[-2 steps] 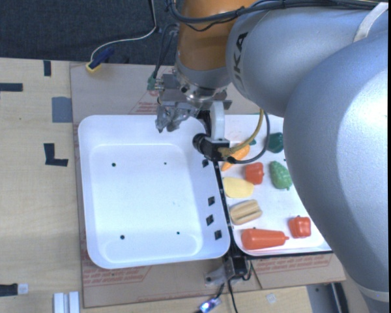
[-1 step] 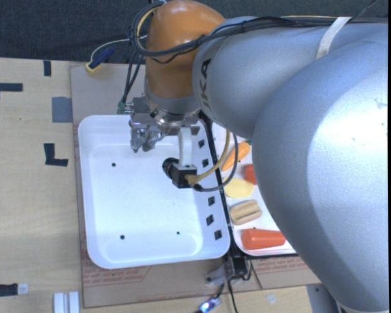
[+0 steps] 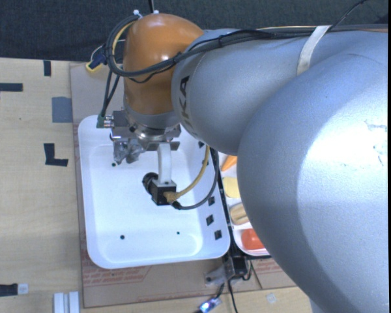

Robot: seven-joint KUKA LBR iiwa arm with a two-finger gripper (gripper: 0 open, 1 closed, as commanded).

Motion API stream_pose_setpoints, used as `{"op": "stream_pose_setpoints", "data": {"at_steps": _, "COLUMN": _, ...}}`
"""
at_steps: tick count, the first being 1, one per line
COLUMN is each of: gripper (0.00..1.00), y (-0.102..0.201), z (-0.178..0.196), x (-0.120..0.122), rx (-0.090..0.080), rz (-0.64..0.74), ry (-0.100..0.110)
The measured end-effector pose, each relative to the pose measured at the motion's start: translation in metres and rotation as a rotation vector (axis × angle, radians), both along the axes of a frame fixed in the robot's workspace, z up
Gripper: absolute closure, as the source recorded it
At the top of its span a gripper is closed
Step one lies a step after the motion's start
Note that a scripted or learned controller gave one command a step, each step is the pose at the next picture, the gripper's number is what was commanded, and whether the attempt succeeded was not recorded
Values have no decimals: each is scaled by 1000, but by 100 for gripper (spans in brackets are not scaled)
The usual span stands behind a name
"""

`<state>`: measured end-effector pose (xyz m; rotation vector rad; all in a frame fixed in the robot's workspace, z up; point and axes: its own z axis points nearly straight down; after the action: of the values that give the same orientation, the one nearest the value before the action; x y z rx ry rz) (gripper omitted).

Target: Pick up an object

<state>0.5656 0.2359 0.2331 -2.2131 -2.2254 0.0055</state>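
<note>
Gripper (image 3: 125, 150) sits low over the upper-left part of the left bin (image 3: 98, 240), centre-left of frame. Spread or closed: cannot tell. The arm (image 3: 313, 142) covers the frame's right half. In the sliver along its edge, lower centre-right, are a yellow object (image 3: 231, 188) and a red-orange object (image 3: 252, 240), both cut off.

Tan bench (image 3: 26, 194), dark backdrop (image 3: 52, 12) behind.

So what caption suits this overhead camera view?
Grey, orange-banded robot arm hangs its claw over one shallow white bin; orange and yellow items lie in the neighbouring bin.
</note>
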Motion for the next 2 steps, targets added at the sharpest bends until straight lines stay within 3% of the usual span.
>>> {"op": "stream_pose_setpoints", "data": {"at_steps": 1, "gripper": 100, "y": -2, "z": 17, "x": -61, "rx": 0, "rz": -1, "ry": 2}}
{"op": "stream_pose_setpoints", "data": {"at_steps": 2, "gripper": 100, "y": -2, "z": 26, "x": -59, "rx": -1, "rz": -1, "ry": 1}}
